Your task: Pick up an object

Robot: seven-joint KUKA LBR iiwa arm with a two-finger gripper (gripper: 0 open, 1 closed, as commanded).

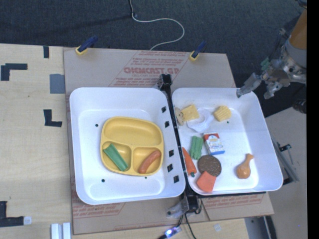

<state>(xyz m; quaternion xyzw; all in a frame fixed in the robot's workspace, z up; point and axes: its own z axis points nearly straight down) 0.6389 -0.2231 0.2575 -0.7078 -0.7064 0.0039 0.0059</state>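
Observation:
My gripper (259, 87) hangs above the far right corner of the right bin (266, 133), open, with nothing between its fingers. Below it in that bin lie two yellow chunks (188, 113) (223, 113), a white scrap (202, 125), a green stick (197, 147), a small red, white and blue carton (215, 144), a carrot (189, 162), a brown disc (210, 165), an orange wedge (206, 182) and a tan drumstick (243, 167). All of them rest apart from the gripper.
The left bin (82, 108) bears a yellow divided plate (132, 128) with a green pickle (115, 157) and a sausage (149, 162) on it. A white cable (159, 21) loops over the dark floor behind the cardboard sheet (144, 68).

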